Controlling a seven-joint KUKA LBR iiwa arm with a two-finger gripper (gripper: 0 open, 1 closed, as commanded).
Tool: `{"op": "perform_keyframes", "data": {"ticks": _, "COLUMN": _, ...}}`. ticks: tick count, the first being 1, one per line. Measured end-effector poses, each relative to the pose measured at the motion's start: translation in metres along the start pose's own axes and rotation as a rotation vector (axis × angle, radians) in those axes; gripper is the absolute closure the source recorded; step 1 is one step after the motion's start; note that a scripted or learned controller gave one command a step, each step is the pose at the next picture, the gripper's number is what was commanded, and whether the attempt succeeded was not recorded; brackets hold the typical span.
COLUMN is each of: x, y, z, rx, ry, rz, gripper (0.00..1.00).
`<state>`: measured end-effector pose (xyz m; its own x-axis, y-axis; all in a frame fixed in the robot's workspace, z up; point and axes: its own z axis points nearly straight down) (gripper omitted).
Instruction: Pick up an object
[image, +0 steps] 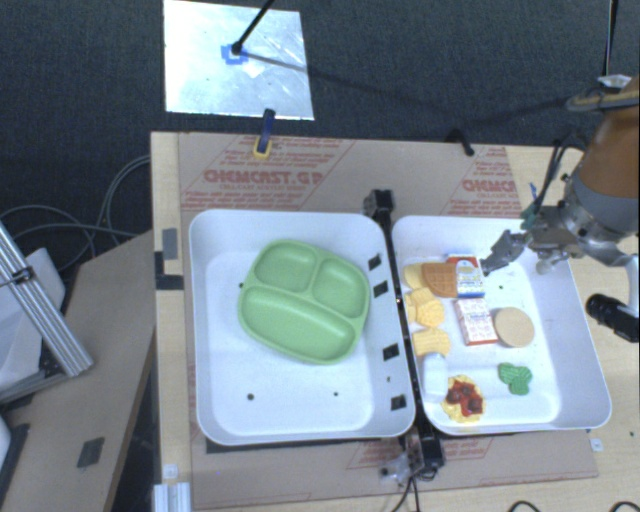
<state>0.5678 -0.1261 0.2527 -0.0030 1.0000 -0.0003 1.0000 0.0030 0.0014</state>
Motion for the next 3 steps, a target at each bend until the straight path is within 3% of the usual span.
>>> {"op": "perform_keyframes", "data": {"ticks": 2, "x": 0.007, "y": -0.004, "z": 0.108, "rx": 0.005, "ry": 0.002, "rz": 0.002, "gripper": 0.0}}
{"op": "perform_keyframes", "data": {"ticks": 3, "x": 0.004, "y": -0.002, "z": 0.162, "rx": -0.007, "ry": -0.003, "rz": 0.004, "gripper": 0.0}}
